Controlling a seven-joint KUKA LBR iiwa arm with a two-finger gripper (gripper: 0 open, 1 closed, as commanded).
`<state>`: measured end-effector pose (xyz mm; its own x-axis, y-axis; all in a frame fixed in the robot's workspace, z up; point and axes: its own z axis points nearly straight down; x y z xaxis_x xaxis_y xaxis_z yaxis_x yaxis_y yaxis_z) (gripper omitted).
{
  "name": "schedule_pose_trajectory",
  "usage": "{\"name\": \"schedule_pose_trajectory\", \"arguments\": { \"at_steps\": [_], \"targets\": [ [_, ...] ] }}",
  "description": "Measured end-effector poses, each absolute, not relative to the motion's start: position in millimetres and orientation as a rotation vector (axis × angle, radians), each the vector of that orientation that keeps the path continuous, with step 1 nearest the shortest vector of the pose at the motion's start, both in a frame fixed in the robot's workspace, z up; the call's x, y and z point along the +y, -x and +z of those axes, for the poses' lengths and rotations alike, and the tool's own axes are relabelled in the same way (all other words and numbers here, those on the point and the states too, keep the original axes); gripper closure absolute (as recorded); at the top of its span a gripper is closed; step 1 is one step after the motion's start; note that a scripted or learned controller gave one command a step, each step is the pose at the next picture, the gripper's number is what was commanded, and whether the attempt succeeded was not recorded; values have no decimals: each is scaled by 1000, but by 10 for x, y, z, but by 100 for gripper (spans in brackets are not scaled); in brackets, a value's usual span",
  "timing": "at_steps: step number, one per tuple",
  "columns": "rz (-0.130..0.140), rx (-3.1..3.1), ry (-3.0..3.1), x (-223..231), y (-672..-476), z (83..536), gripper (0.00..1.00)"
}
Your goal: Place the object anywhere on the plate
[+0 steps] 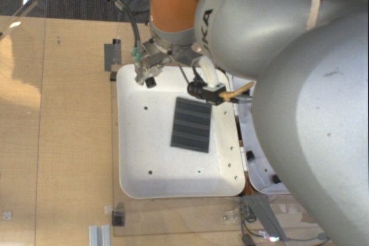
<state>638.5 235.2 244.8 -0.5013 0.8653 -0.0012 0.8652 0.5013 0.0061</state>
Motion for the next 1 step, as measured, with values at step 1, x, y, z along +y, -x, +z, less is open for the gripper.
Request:
{"name": "schedule_pose_trajectory", "arguments": {
  "at_steps": [1],
  "targets": [
    [6, 2825, -1366, 2038, -6696, 2021, 100]
  ]
}}
